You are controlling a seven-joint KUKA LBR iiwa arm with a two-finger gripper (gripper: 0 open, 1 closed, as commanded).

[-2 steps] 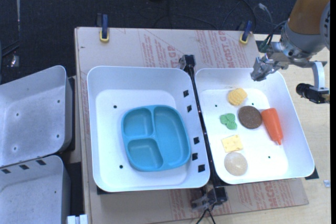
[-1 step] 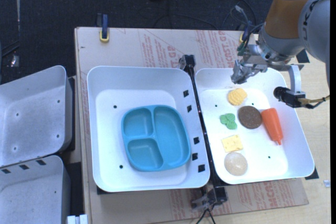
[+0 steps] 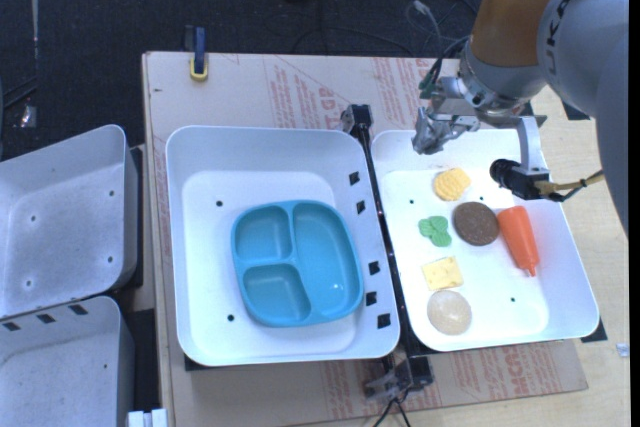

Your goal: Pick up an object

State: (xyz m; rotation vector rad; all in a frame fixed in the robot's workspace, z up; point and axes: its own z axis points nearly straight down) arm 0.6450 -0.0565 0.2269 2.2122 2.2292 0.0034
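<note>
Camera view: we log the gripper (image 3: 437, 137) over the right bin's (image 3: 570, 315) far-left corner. Nearest target, a yellow ridged cookie-like piece (image 3: 452, 183), lies at five o'clock from it, near the brown disc (image 3: 476, 223) and orange carrot (image 3: 520, 237). Arm enters from upper right, wrist pointing down. We cannot tell the fingers' opening; nothing visibly held.

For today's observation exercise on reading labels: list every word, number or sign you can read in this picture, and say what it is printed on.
Red lettering on the brown board under the two bins: mirrored or upside down and faint, too blurred to read.
Red lettering on the board's front strip: partly cut off, not readable.
Blue tray, white bins and food items: no text.
</note>
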